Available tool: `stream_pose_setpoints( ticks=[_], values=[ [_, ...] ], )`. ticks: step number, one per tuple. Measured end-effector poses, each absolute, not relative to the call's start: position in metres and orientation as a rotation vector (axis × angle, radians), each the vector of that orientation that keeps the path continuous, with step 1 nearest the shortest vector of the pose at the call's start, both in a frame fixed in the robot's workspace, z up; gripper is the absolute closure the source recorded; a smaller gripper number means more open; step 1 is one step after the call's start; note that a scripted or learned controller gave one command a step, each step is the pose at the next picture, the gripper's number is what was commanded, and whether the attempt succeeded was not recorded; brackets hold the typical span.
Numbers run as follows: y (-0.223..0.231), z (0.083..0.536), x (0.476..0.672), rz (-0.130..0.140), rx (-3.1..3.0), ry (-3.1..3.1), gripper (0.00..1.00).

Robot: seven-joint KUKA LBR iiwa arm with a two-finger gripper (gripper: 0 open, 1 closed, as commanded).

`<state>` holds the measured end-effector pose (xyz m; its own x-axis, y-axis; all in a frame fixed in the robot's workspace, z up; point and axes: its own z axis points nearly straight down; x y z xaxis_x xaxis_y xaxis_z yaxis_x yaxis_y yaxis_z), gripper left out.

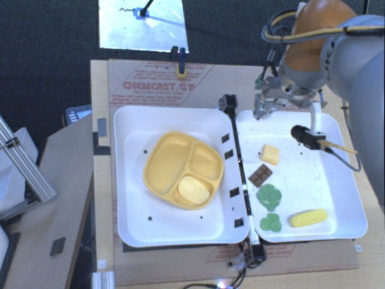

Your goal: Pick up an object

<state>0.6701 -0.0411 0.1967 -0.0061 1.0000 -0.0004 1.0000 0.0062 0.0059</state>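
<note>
- Camera view: the claw (263,111) hangs over the far left corner of the right bin (343,179); whether it is open or closed I cannot tell.
- Nearer in that bin lie a cheese wedge (271,155), a chocolate piece (260,175), two green broccoli pieces (269,196), and a corn cob (308,217).
- The left bin (129,179) holds a yellow divided plate (182,168).

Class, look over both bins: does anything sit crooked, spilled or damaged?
The yellow divided plate lies turned at an angle to the left bin's walls. Nothing looks spilled or broken; the toy foods in the right bin lie scattered apart.
</note>
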Motion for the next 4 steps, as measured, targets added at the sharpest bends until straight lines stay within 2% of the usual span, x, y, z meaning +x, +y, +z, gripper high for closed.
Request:
stream_pose_setpoints(
  ticks=[1,2,3,4],
  values=[
    [-0.053,0.242,0.656,0.005,2.218,2.22,1.0],
    [-0.04,0.38,0.616,0.017,2.207,2.22,1.0],
    [-0.041,0.437,0.671,0.012,2.207,2.221,1.0],
    [-0.023,0.543,0.657,0.015,2.206,2.222,1.0]
  ],
)
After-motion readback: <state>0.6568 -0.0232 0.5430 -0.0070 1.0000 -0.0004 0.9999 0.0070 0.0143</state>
